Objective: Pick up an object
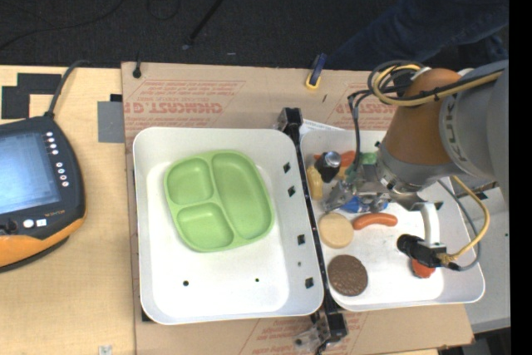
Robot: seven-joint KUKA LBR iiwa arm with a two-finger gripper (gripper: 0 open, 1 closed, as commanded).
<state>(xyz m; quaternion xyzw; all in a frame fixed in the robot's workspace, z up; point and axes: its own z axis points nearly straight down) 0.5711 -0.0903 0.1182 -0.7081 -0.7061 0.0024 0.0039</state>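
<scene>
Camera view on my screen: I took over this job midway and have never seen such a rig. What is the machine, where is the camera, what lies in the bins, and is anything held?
One fixed camera sits above the bench, looking down at a slant. The grey arm, with an orange band, reaches in from the right; its gripper is low over the right bin. The left bin holds a green divided tray. The right bin holds small items: a tan disc, a brown disc, an orange sausage shape, and a cluster of yellow, blue and dark pieces beneath the gripper. Whether anything is held I cannot tell; the wrist hides it. The screen device at far left looks like a handheld controller.
</scene>
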